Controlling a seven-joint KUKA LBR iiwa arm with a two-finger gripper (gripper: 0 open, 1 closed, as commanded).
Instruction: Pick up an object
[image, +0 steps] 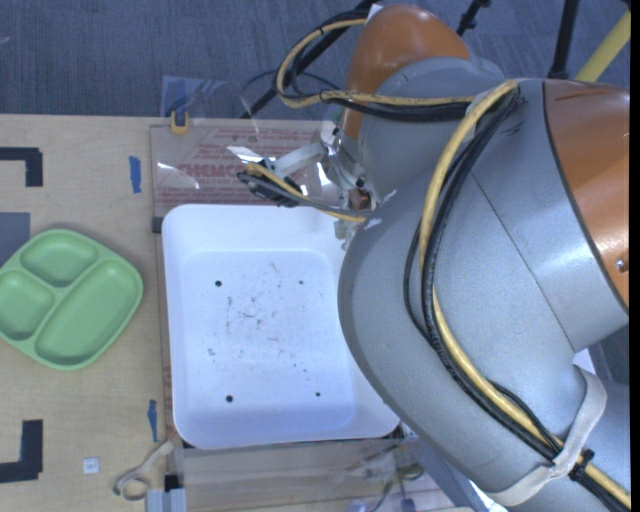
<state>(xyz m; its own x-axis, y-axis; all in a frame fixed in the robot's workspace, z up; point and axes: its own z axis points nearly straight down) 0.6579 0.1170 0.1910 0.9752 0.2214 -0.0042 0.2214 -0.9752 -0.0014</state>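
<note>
Fingers spread or clenched, I cannot tell, and since the shallow white plastic bin (250, 330) below me looks bare, my grab may well close on nothing

We see a white bin (260, 330) flecked with dark scuffs, a pale tan counter (80, 150) and a light green plate (68, 297). The arm (500, 260) is grey and orange, its cables (430, 215) yellow and black.

Blue-grey carpet floor (90, 40), pale wooden bench (80, 125), black tape marks (35, 170); blue tape strips (134, 175)
</note>
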